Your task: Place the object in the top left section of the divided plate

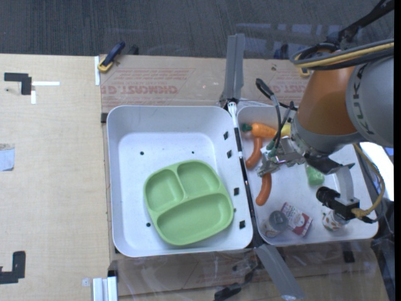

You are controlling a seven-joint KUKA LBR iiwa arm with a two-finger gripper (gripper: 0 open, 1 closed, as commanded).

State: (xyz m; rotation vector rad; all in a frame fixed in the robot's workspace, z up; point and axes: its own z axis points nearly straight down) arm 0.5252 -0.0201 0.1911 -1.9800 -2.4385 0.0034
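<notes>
1. Pale wood counter (50, 168) spreads under both bins, with a sheet of brown cardboard (163, 80) lying at the far side and dark carpet beyond that.
2. Nearest the camera, in the right bin (351, 231), a small red and white packet (296, 219) lies just beside a round grey tin (277, 219); its print is too small to read. A small pale object (332, 221) sits to their right.
3. Left bin (125, 187) holds the light green divided plate (188, 201), tilted a little, with two small sections on its far side and one large section on the near side. All three sections are bare.
4. An orange sausage-shaped piece (264, 189) lies in the right bin near the dividing wall, directly below the jaws (270, 162). It touches the metal tip, but whether the jaws are open, closed or gripping it cannot be told from this slant.
5. A second orange sausage-shaped piece (254, 152) lies further back, and a carrot (264, 130) beyond it; a green item (314, 175) shows partly under the arm.
6. The arm (341, 99) reaches in from the right, its orange band above the wrist, bent low over the right bin; grey casing at the right edge bears the letters "KUK".
7. On the cardboard, mirrored red print can be made out as "CHEMCAST", with the rest unclear. A blue and yellow tool (111, 56) lies at the cardboard's far left corner.
</notes>
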